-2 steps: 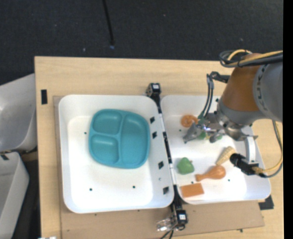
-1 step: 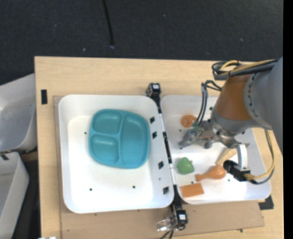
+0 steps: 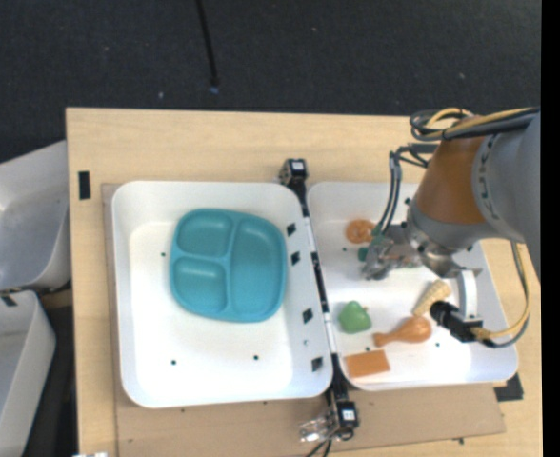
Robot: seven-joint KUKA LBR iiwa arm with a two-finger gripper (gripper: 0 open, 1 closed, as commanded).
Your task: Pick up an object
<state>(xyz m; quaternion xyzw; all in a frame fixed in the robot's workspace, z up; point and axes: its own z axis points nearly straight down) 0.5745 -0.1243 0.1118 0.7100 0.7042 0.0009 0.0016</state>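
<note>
Claw [image 3: 375, 260] tips blurred beside half-hidden orange toy [image 3: 358, 229]

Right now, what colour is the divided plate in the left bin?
Teal blue plate, clearest in the camera view.

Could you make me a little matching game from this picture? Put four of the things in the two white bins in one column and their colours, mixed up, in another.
Things:
1. divided plate in the left bin
2. bell-pepper-shaped toy
3. drumstick-shaped toy
4. flat block near the right bin's front edge

Colours:
A. orange-brown, flat rectangle
B. teal
C. green
D. orange-tan with a rounded end

Pairs: 1-B, 2-C, 3-D, 4-A
</note>
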